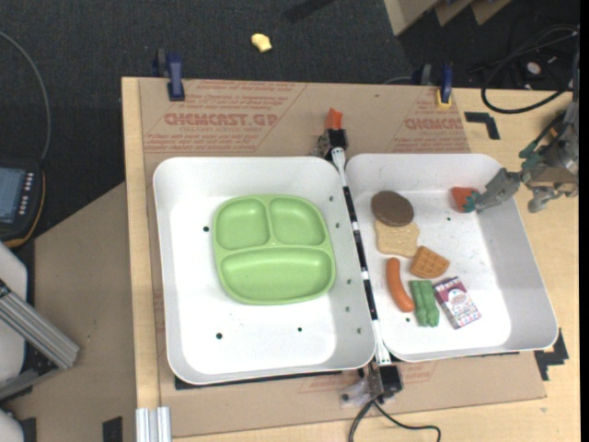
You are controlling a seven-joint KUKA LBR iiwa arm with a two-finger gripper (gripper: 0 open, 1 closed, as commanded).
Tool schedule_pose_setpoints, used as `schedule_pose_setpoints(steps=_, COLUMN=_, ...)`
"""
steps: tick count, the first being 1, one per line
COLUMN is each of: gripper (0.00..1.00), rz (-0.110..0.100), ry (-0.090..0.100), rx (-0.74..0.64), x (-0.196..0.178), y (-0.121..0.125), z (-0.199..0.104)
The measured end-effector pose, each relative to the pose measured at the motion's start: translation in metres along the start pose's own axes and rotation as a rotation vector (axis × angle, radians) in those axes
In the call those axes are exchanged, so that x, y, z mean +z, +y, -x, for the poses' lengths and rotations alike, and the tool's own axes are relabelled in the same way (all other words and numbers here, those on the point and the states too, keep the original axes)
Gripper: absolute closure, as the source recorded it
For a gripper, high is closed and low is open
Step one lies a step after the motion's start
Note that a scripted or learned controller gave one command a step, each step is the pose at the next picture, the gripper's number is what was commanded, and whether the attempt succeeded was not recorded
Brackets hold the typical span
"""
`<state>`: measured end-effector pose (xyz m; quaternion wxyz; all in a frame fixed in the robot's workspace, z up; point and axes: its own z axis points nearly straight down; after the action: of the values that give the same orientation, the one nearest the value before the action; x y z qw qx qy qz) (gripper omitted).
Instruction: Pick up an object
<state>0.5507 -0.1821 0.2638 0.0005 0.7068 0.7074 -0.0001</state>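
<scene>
The right bin (515, 274) holds several toy foods: a brown patty (393, 208), a bread slice (398, 238), a waffle piece (429, 262), an orange sausage (398, 284), a green bean pod (423, 303), a pink packet (456, 302) and a small red piece (461, 196). My gripper (508, 200) hangs over the bin's upper right part, fingers spread apart with nothing between them. Its left fingertip (480, 199) sits right beside the red piece, touching or nearly so.
A green divided plate (273, 248) lies in the left bin (184, 293). A black-edged ridge (354, 247) separates the two bins. Clamps (172, 74) hold the cardboard-covered bench at the far edge. Cables lie at the upper right.
</scene>
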Motion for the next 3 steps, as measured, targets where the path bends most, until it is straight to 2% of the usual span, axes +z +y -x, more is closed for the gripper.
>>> schedule_pose_setpoints(steps=1, gripper=0.00, rz=-0.009, ry=0.005, rx=-0.002, x=0.180, y=0.042, z=-0.029)
schedule_pose_setpoints(steps=2, gripper=0.00, rz=0.006, ry=0.000, rx=0.003, x=0.176, y=-0.015, z=-0.056)
schedule_pose_setpoints(steps=3, gripper=0.00, rz=0.007, ry=0.000, rx=-0.005, x=0.173, y=0.053, z=-0.091)
